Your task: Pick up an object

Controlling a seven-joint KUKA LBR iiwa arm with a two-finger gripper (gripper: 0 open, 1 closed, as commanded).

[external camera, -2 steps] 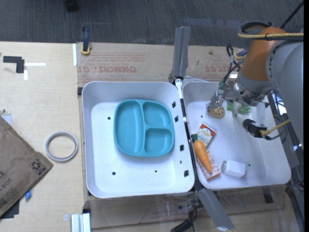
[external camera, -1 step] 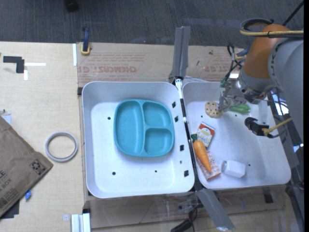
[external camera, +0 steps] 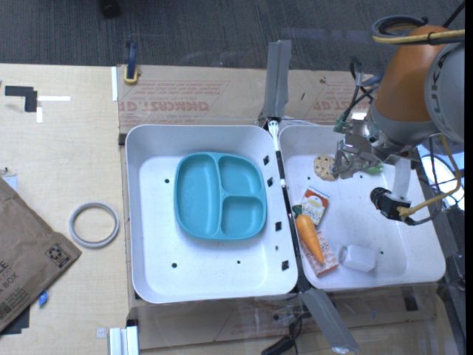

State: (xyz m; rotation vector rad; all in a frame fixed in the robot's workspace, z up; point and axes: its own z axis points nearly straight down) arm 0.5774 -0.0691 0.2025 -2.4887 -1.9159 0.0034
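Two white bins on worktop; you take right bin as landmark. Gripper low over its far part, just beside cookie; you cannot tell its state. Carrot on small packet by its left wall, white cup near its front. Teal divided plate in left bin.

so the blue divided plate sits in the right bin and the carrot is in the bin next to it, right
Not quite. The camera view shows the blue divided plate in the left bin, not the right one. The carrot does lie in the bin next to it, the right bin, beside a small snack packet.
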